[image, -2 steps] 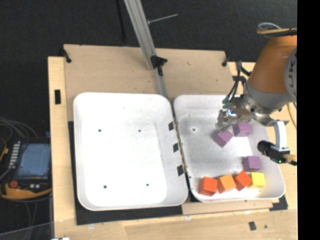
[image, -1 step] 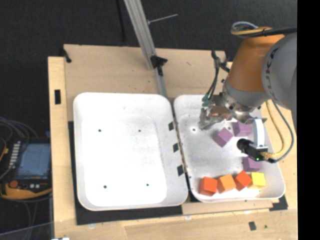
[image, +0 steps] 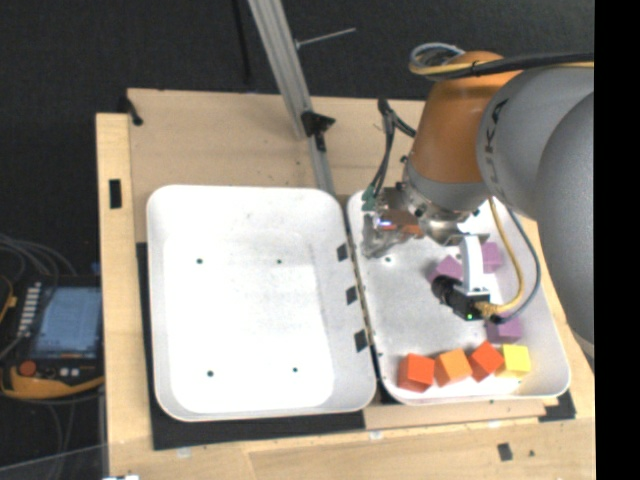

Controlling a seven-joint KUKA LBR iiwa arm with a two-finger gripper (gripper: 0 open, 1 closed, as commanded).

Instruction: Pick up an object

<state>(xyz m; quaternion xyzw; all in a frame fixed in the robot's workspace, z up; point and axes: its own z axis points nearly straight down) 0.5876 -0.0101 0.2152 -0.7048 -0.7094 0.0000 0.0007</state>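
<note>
While my grey arm (image: 545, 118) reaches in from the right, my claw (image: 382, 230) hangs low over the upper left corner of the right bin (image: 405, 293), close to the wall it shares with the left bin (image: 165, 268). Whether the claw is released or clenched I cannot tell; the wrist hides most of it, and I see no block held in it. The blocks lie well apart from the claw. Along the bin's near edge sit a row of four, touching or nearly so: an orange-red block (image: 416, 371), a lighter orange block (image: 454, 366), another orange-red block (image: 486, 359) and a yellow block (image: 516, 358). A purple block (image: 510, 327) lies just above the yellow one. Two more purple blocks (image: 453, 265) lie near the bin's middle, partly behind the black-and-white fitting (image: 462, 293) on my wrist. Both bins rest on the wooden tabletop (image: 120, 268).
</note>
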